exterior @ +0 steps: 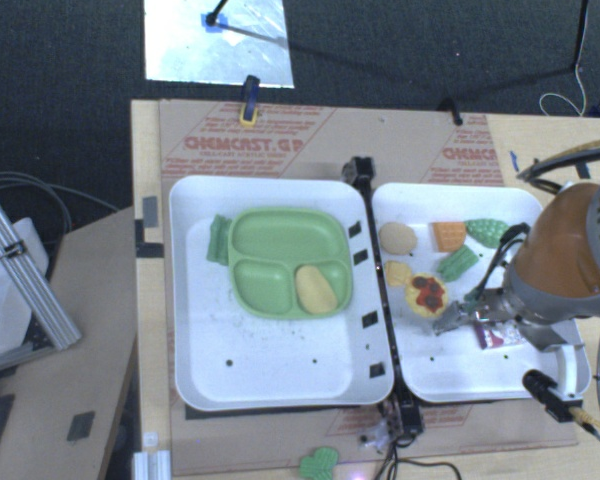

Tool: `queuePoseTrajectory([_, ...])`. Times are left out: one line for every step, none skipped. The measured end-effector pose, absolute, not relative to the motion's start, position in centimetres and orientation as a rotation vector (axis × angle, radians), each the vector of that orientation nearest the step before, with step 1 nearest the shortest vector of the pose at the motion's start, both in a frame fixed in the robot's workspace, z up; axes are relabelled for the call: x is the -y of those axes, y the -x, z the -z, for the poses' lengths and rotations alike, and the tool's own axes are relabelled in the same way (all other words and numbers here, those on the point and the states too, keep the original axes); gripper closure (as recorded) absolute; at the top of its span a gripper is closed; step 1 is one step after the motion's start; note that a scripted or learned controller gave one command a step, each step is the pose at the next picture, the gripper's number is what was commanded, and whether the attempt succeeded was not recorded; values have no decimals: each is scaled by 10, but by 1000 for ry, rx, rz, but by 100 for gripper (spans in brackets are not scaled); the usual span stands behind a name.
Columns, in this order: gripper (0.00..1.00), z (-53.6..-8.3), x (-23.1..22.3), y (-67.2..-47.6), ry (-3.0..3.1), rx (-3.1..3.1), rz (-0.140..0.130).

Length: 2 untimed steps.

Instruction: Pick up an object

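Note:
My gripper [450,319] reaches in low over the right bin [460,383], its tip just below and right of a small pizza-like toy [426,293] with red spots. A purple-and-white item [498,337] lies under the wrist. Farther back in the same bin lie a beige round piece [398,237], an orange cracker-like square [448,235], a green leafy piece [488,231] and a green pod [458,262]. A small yellow piece [397,272] sits beside the pizza toy. Whether anything sits between the fingers is not visible.
The left bin [210,368] holds a green divided plate [285,258] with a yellow potato-like item [317,289] in its right compartment. A black divider [375,288] runs between the bins. A green toy [318,463] lies off the bench front.

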<state>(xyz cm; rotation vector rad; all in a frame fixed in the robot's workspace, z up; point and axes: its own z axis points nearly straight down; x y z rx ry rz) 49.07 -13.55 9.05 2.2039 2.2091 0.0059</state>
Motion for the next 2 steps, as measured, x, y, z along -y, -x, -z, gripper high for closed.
queuePoseTrajectory([0, -100, 198, -521, -2214, -2214, -3])
queuePoseTrajectory([0, -88, 131, -578, -2206, -2223, -10])
